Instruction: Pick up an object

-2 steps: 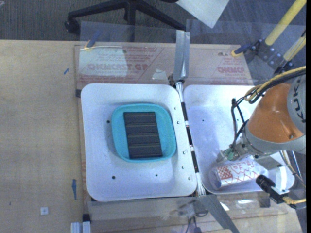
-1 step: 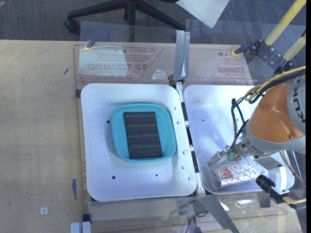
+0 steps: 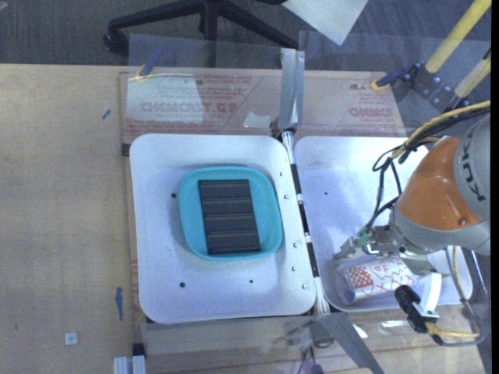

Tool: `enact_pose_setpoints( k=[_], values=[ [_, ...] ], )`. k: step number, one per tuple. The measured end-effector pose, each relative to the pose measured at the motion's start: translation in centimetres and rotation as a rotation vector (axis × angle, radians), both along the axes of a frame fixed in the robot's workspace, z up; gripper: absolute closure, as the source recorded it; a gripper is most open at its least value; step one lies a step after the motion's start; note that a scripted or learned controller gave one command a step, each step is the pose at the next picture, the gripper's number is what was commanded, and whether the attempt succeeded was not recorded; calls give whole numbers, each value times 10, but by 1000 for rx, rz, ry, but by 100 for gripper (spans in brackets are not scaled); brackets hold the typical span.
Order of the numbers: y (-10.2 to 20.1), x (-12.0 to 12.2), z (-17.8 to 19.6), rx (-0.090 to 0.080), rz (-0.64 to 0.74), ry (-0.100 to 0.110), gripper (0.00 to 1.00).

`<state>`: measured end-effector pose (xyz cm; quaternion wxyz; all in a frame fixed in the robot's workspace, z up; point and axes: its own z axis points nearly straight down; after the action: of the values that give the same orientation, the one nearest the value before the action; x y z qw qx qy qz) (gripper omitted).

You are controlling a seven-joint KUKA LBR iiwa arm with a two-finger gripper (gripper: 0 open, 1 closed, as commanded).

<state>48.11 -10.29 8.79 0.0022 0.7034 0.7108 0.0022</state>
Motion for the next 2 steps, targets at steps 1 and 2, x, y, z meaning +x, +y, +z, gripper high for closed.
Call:
enact_pose_setpoints(
  k=[1,2],
  values=[
    [-68,16,38,-1,-82,6,0],
    [-17,1,0,-4,208,0,0]
  ],
)
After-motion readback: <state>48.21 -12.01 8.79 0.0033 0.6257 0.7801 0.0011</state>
